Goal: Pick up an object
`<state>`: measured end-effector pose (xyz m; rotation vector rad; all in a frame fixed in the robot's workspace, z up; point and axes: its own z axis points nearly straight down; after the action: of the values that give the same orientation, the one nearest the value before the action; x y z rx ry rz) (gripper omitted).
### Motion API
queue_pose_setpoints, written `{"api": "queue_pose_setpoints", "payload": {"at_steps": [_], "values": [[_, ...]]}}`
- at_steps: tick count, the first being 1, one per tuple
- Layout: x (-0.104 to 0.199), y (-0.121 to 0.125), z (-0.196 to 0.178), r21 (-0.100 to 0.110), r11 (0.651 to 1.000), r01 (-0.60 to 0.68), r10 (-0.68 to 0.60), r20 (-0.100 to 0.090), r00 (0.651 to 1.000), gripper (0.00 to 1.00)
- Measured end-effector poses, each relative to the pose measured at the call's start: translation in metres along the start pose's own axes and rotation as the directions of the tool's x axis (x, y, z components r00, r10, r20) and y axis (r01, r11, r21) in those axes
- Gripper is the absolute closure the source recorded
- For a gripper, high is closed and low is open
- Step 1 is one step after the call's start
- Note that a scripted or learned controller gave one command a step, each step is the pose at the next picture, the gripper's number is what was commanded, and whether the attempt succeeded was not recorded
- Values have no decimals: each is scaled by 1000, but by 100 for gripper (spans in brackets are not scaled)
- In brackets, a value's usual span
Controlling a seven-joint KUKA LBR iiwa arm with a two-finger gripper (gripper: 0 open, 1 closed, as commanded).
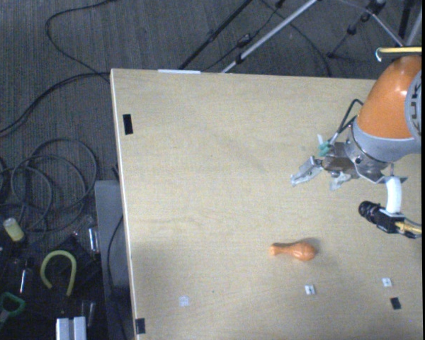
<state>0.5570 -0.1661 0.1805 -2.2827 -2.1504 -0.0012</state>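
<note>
An orange, pear-shaped object (pixel 295 251) lies on its side on the tan bench top (pixel 198 190), its narrow end pointing left. My gripper (pixel 317 180) hangs at the right of the bench, up and to the right of the object and well apart from it. Its two grey fingers (pixel 300 176) are spread open and nothing is between them. The arm's orange band (pixel 391 105) rises behind it at the right edge.
A black and white fitting (pixel 382 215) sticks out below the wrist. Small marker tags (pixel 309 289) dot the bench's lower right, and a black tag (pixel 127 124) sits at upper left. Cables and tools (pixel 49 261) lie on the floor beyond the left edge.
</note>
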Motion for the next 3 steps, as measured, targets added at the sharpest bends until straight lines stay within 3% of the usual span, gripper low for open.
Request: {"api": "queue_pose_setpoints", "payload": {"at_steps": [1, 2, 3], "values": [[-24, 79, 90, 0, 999, 47, -47, 10, 999, 0], [-4, 110, 96, -1, 983, 184, -184, 11, 983, 0], [-51, 115, 11, -3, 997, -78, 78, 9, 997, 0]]}}
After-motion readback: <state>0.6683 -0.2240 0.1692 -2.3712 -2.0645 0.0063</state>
